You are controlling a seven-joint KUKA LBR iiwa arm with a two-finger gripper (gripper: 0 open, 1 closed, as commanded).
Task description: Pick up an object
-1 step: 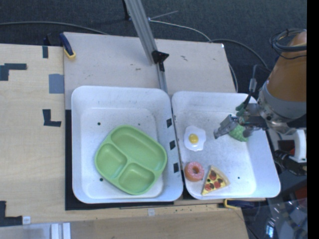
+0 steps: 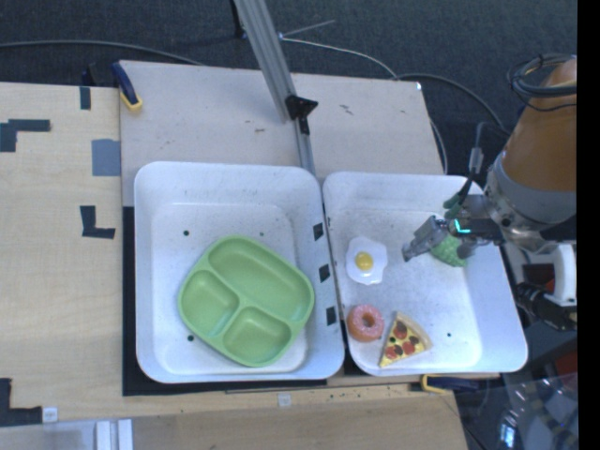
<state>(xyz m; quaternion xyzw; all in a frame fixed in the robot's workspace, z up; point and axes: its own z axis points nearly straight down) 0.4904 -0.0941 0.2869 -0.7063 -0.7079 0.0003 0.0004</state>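
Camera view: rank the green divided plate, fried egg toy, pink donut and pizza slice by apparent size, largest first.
1. Green three-compartment plastic plate, by far the largest.
2. Triangular pizza slice toy.
3. White fried egg toy with yellow yolk and pink frosted donut toy: too alike to rank.

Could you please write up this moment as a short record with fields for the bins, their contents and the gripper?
left bin: holds a green divided plate
right bin: holds a fried egg toy, a doughnut toy and a pizza slice toy
near-edge items: doughnut and pizza slice lie side by side, egg farther in
gripper: over the right bin, right of the egg
green object: sits close against the gripper; whether it is gripped cannot be told
arm: reaches in from the right
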